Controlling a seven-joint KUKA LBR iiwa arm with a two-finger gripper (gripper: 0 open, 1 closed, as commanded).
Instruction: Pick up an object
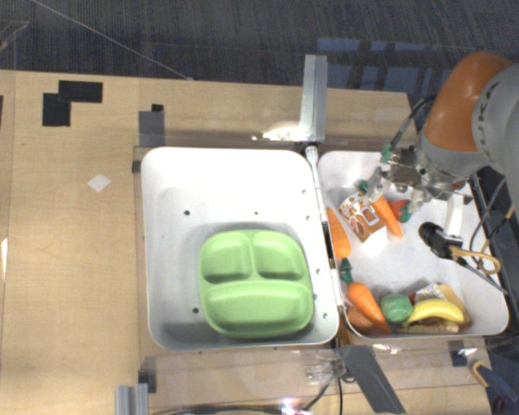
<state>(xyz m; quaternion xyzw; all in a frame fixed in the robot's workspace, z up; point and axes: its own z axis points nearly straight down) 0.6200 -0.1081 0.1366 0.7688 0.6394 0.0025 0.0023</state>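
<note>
Here, three carrots, one banana and one snack packet are lying in the right bin, while the gripper is hanging over its upper part, finger state unclear.

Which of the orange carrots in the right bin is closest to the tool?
The small carrot beside the snack packet, just below the tool. The others lie by the divider and near the banana.

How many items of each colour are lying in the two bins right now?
Orange: 3, carrot by the divider, carrot under the gripper, carrot at the front
Green: 2, divided plate, small green item
Yellow: 1, banana
Brown and white: 1, packet
Total: 7
</note>
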